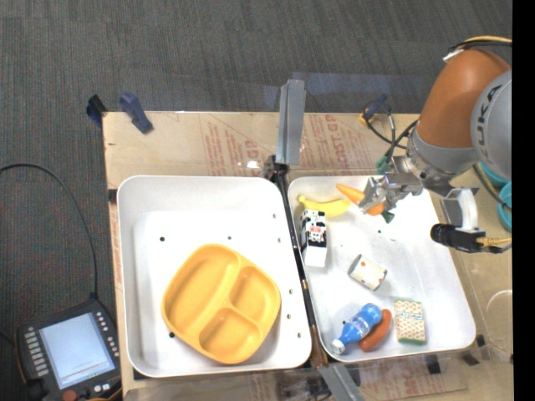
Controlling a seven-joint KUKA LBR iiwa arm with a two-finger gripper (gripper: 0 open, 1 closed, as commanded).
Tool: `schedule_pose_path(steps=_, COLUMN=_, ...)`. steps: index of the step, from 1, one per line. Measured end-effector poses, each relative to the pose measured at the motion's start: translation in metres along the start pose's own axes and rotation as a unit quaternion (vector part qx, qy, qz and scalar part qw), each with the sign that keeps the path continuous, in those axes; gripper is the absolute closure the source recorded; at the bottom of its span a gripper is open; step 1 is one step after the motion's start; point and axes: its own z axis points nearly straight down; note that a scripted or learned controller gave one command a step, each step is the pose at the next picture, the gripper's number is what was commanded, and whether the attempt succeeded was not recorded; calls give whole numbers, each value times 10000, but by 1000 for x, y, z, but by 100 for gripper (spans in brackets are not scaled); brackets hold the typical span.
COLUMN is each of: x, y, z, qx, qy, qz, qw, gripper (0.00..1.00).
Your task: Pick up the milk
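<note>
Milk, a small white carton printed with black cow patches [314, 237], lies on the floor of the right-hand shallow white bin [435, 295], close against its left wall and just below a yellow plastic banana [324, 205]. The jaws [378, 197] hang over the bin's upper part, beside an orange toy carrot [355, 194] and well apart from the carton; whether they are spread or pressed together I cannot tell. By my reading, nothing of the pick is done: the carton rests untouched, so approach, descent, closing and lift all remain. A yellow divided plastic plate [221, 302] sits in the left white bin [150, 199].
</note>
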Motion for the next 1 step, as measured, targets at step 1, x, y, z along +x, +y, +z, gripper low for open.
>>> schedule_pose_path(steps=1, x=14, y=-10, z=-5, qx=1, qy=-3, qz=351, qw=9994, gripper=100)
